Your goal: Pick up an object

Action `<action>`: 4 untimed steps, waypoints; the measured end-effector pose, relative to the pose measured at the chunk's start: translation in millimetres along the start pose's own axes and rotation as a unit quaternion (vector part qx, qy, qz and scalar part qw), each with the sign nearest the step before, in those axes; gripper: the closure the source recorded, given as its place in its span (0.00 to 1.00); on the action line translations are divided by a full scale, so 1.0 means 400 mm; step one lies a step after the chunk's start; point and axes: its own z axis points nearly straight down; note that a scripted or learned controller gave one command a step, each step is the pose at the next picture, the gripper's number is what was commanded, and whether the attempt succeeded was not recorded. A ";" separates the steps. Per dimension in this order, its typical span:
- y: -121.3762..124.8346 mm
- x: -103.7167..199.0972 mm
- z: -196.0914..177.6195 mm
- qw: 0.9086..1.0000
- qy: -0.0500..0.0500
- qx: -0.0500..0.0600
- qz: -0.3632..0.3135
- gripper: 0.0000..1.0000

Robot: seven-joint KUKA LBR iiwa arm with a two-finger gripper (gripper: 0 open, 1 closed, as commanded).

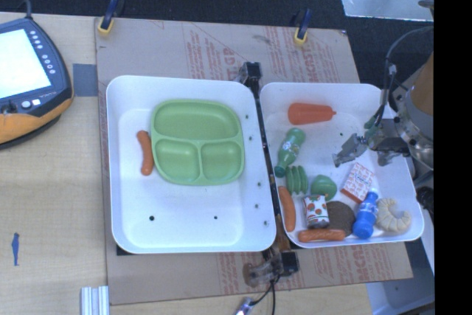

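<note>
My gripper (352, 148) hangs over the right part of the right bin (274, 96), above bare floor between an orange carrot (311, 113) and a red-and-white packet (358, 181). Nothing shows held in it. Further left stands a green bottle (290, 147). Near the bin's front lie a green vegetable (297, 179), a green lump (323, 186), an orange sausage (287, 208), a small carton (316, 211), a brown piece (341, 216), a red sausage (321, 235), a blue bottle (366, 215) and a beige pastry (393, 217).
The left bin (118, 181) holds a green divided plate (198, 142) and an orange sausage (146, 152) beside it. A control tablet (29, 77) lies on the bench at far left. Two clamps (109, 15) (301, 24) grip the board's back edge.
</note>
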 end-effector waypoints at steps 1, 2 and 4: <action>-0.049 0.055 0.381 1.000 0.000 0.000 -0.001 0.00; -0.047 0.053 0.354 1.000 -0.001 0.000 -0.002 1.00; 0.074 -0.113 0.109 1.000 -0.001 0.000 0.001 0.00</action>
